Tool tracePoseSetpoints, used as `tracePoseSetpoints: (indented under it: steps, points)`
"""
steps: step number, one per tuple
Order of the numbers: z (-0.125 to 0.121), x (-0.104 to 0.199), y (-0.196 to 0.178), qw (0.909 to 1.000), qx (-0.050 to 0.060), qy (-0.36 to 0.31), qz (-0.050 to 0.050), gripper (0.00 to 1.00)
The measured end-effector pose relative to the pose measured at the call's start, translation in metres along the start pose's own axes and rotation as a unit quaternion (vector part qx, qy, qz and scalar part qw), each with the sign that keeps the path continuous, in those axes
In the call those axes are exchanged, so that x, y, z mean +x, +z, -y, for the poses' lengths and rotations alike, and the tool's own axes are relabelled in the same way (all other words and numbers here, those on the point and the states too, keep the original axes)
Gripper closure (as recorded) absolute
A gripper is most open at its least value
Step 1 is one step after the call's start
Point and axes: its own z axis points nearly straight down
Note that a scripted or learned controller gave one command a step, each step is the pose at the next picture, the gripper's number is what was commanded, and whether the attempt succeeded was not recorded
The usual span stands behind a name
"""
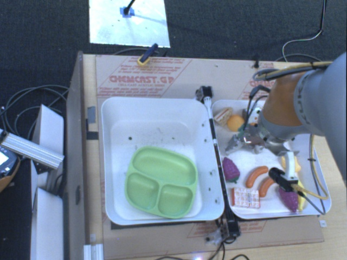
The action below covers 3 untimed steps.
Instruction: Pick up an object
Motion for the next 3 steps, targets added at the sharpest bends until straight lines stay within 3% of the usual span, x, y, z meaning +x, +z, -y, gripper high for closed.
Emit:
tracePoseSetpoints:
  steps: [1, 2, 3]
  points:
    - [-0.080, -0.002, 0.005, 0.9997, 0.023, 0.004, -0.002, 0.00]
    - [-0.079, -0.003, -0.005, 0.9996, 0.027, 0.001, -0.002, 1.00]
    - [-0.018, -0.033, 0.000, 1.0000, 0.000, 0.000, 0.001, 1.00]
